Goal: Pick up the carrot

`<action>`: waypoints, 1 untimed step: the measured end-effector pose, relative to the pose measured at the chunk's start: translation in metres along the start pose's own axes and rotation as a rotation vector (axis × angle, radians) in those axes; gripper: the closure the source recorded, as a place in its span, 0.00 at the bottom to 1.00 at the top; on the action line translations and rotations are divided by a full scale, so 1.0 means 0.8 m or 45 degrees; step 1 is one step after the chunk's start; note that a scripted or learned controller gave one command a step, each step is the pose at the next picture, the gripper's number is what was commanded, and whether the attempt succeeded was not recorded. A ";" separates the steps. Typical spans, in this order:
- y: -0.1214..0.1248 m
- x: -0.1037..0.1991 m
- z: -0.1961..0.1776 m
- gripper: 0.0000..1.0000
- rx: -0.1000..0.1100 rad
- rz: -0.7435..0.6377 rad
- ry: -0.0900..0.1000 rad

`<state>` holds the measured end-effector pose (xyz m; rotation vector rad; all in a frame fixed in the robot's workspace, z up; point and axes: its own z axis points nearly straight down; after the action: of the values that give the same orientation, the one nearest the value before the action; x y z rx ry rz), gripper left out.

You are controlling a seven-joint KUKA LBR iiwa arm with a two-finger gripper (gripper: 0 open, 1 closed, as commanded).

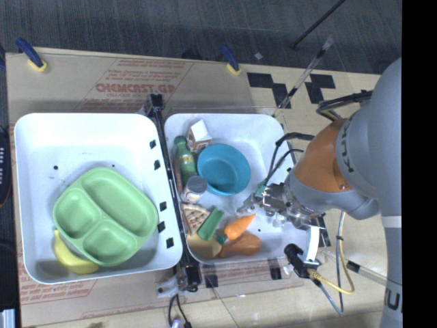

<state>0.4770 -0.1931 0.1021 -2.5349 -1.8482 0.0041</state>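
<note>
Your small orange carrot with its green top lies near the front of the right-hand white plastic bin, resting against a brown bread-like piece. The grey gripper hovers just beside its tip, presumably lining up; I cannot tell how the claw is set.

The gripper's fingers are a blur of metal, so their spread can't be read. The green tray covers most of a yellow thing beneath it. The arm runs off the right edge. Small items by the bin divider overlap, hard to name.
</note>
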 end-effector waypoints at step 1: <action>0.000 0.001 -0.011 1.00 0.008 -0.010 0.002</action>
<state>0.4771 -0.1924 0.1108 -2.5232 -1.8543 0.0075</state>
